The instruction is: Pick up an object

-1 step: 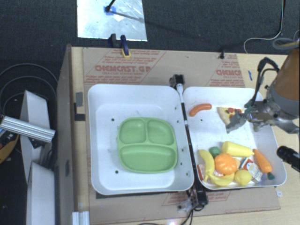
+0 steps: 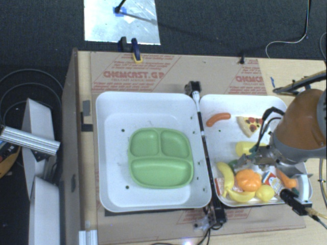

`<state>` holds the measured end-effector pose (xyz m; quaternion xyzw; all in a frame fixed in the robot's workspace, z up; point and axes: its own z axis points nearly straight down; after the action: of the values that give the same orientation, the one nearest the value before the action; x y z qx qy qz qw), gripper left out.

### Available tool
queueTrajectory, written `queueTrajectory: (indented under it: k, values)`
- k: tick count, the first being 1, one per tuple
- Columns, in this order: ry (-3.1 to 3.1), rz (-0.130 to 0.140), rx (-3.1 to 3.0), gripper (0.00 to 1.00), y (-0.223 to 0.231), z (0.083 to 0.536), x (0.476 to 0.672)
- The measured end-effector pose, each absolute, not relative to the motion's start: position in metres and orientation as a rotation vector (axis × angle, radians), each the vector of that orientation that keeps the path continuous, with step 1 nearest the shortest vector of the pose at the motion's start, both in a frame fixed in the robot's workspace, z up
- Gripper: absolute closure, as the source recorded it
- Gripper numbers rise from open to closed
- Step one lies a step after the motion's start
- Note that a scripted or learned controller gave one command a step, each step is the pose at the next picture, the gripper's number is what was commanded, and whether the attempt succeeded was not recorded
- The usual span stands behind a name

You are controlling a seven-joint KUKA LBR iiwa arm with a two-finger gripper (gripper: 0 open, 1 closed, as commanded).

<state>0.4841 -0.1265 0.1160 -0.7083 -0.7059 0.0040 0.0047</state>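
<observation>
Toy food [image 2: 247, 180] lies unlifted in the right bin [image 2: 225, 103]; gripper [image 2: 251, 160] hovers just above, grasp state impossible to tell.

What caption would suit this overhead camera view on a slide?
Robot arm reaches over the right bin of toy food, its gripper above an orange; a green tray sits in the left bin.

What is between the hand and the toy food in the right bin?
Nothing visible. The hand sits low in the right bin, right over the crowded pile, next to the orange and bananas. Neighbouring pieces press close, which may hinder a clean grasp.
</observation>
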Motion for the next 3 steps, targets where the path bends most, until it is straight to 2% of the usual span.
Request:
queueTrajectory:
  k: [1,2,3]
  values:
    - [-2.231,-0.004,-2.217,0.0,-0.116,0.083,0.547]
    - [-2.231,-0.005,-2.22,0.0,-0.135,0.085,0.595]
    - [-2.227,-0.003,-2.218,1.0,-0.134,0.095,0.593]
